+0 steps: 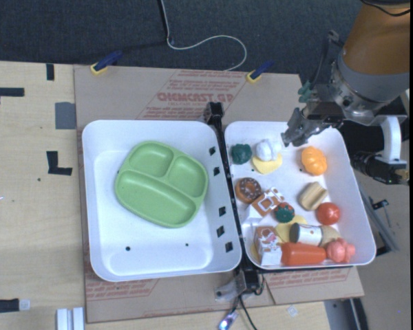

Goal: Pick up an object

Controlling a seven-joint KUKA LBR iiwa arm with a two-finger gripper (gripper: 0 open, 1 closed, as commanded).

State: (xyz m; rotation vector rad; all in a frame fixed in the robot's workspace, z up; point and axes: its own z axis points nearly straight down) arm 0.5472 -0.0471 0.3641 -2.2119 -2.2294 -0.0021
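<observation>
The gripper (297, 133) hangs over the far edge of the right bin (354, 184), its dark fingers pointing down and toward the left; whether they stand apart or together cannot be told from this slanted view, and nothing shows between them. Just below and left of the fingertips lies a white-and-yellow toy (266, 155), with a dark green round piece (241, 153) touching its left side. Below and right of the fingertips sits an orange pepper-like toy (314, 160). Farther down from the fingers lie a brown doughnut (248, 189), a tan bread roll (312, 196), a red tomato (327, 213), and, along the bin's near wall, an orange carrot (303, 254) beside a pink figure (339, 250). Well to the left of the fingers, in the left bin (96, 205), a green divided plate (162, 183) lies flat, slightly turned. Both bins rest on a brown cardboard sheet (124, 95); red print on it beyond the bins, up and left of the fingers, is upside down and too blurred to read with certainty. A white cable (193, 45) loops across the dark floor beyond the cardboard.
</observation>
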